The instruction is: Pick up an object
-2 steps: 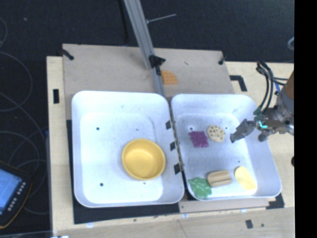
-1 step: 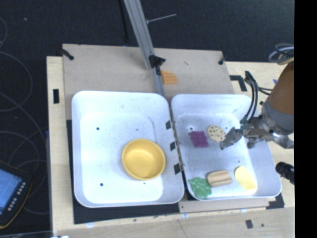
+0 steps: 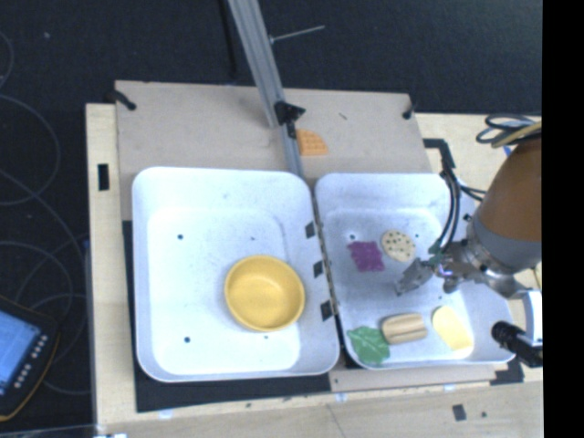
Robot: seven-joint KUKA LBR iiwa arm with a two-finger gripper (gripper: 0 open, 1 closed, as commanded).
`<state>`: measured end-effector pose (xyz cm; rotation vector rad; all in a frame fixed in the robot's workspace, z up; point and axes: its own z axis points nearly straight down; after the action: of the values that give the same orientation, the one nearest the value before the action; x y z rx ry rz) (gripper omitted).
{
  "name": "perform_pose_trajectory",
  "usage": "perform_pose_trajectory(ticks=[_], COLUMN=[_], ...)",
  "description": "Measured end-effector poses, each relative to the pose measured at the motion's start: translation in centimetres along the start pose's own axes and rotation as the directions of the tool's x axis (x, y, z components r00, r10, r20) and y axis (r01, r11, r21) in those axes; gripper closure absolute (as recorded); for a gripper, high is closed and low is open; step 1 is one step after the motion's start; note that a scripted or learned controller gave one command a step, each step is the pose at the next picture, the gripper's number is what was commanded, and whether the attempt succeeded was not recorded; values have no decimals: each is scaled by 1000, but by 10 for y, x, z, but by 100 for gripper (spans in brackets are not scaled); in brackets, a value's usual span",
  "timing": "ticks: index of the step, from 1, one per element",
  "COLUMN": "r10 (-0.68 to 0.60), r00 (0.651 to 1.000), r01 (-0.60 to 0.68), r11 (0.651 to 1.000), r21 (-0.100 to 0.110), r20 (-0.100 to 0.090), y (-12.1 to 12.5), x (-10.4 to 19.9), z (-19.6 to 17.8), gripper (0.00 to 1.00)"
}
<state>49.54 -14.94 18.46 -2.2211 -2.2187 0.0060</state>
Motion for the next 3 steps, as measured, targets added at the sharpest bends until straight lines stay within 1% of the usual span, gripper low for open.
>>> perform_pose_trajectory(ticks=[1,2,3], r10=[1,5,-5], r00=[1000,1000,1000], r01=[-1,-5,5], r11=[1000,1000,1000], r21=[-1,-10,-11], r20=[1,-1,0], y=[4,7,18], x=[-11,-10,-14], z=[51,37,-13], gripper=[0,100,100])
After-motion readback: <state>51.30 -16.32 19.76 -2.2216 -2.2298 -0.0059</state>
